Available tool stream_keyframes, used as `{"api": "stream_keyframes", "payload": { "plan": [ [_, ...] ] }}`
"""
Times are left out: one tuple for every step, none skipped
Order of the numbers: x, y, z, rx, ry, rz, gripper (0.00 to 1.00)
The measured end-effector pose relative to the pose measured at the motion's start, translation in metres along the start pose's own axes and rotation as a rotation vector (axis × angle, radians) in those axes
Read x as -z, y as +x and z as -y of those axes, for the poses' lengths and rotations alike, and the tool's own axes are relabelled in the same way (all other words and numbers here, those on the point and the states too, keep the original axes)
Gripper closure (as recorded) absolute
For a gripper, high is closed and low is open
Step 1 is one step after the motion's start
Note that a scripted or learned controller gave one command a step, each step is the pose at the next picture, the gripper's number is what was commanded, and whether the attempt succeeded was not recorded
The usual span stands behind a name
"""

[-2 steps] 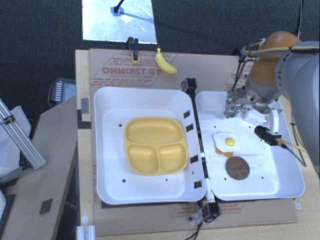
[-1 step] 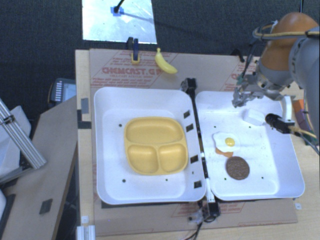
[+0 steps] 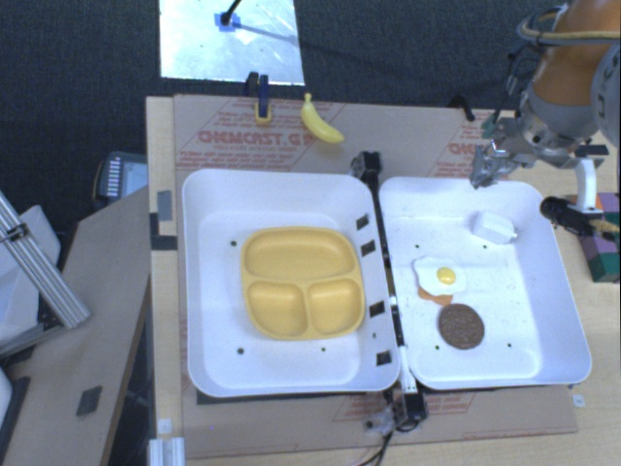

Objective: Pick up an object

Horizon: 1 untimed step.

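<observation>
A round brown patty (image 3: 461,326) lies nearest, toward the front edge of the right bin (image 3: 558,299), with a fried egg (image 3: 441,280) just behind it overlapping a small tan piece, and a white block (image 3: 493,227) rests farther back near the bin's rear right corner. The left bin (image 3: 209,260) carries a yellow divided plate (image 3: 299,282) at its middle, and a banana (image 3: 321,122) lies on the counter (image 3: 408,134) behind that bin. The hand (image 3: 484,171) hangs above the right bin's back rim (whether its fingers are spread or pressed together I cannot tell), holding nothing visible.
</observation>
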<state>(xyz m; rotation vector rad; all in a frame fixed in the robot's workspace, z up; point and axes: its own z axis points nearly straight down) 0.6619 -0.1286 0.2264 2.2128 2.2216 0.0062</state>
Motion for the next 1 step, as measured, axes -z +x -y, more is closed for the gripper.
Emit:
{"api": "stream_keyframes", "payload": {
  "plan": [
    [0.0156,0.0,-0.0011,0.001,0.003,-0.001,1.0]
  ]
}}
